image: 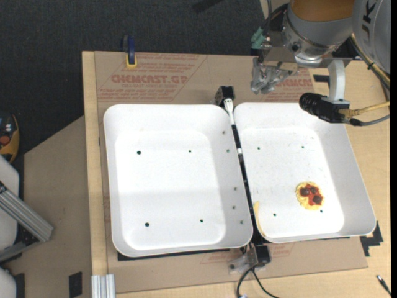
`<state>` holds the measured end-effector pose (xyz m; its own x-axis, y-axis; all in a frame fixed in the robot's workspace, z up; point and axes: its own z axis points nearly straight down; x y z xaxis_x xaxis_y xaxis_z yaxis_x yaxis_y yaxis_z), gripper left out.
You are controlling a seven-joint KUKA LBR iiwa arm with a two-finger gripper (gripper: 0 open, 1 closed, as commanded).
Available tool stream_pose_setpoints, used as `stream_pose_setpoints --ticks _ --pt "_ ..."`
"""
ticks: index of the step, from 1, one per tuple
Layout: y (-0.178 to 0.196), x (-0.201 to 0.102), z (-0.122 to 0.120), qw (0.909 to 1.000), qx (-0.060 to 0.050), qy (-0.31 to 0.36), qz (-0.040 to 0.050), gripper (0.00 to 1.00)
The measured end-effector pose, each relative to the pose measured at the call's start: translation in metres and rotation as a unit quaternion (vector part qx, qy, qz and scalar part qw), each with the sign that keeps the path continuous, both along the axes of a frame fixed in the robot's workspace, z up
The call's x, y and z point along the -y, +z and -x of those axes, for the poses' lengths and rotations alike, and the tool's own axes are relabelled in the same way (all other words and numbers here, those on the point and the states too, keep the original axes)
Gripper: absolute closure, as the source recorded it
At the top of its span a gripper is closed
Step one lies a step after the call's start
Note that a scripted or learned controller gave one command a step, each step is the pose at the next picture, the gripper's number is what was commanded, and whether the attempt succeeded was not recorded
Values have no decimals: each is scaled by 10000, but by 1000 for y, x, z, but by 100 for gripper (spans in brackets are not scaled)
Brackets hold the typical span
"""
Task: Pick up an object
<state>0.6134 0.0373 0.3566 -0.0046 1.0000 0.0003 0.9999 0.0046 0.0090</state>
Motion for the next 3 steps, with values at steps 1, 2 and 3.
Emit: stream_pose_setpoints --ticks 1,2,3 --pt "-78 -28 -40 10000 -62 -9 0 100" --pt "19 -90 -54 10000 24 14 -17 100" --pt "-66 -137 -51 10000 -92 0 2 100"
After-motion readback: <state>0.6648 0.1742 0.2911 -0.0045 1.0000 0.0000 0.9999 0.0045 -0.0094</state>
